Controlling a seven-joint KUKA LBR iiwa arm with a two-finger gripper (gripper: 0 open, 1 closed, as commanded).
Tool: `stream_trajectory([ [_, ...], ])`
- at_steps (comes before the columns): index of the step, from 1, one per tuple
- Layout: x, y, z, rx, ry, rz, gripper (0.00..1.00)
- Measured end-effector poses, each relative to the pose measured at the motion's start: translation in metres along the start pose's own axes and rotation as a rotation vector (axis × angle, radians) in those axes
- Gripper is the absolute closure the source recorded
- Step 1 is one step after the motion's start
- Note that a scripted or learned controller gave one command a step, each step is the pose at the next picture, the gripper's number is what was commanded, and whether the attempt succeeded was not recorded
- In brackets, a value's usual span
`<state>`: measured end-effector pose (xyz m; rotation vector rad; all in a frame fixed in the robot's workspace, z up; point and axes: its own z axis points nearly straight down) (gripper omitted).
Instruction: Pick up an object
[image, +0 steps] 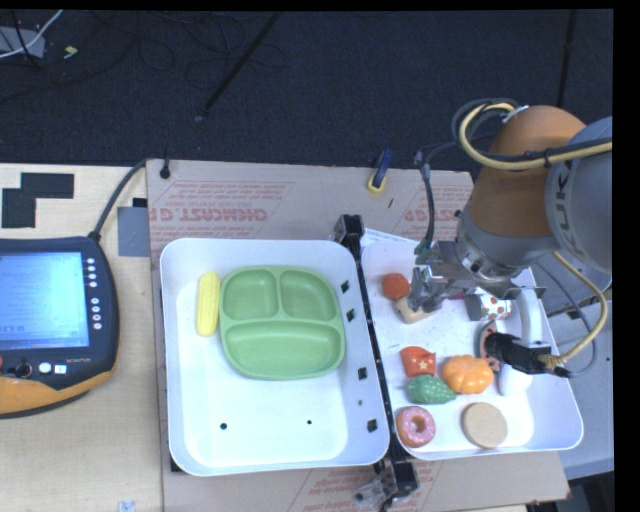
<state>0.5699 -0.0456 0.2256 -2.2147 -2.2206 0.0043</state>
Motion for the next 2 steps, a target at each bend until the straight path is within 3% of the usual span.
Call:
stream_trajectory([
  [2,0.097,-0.026,0.007,0.0,0.0,-0.001,1.0],
])
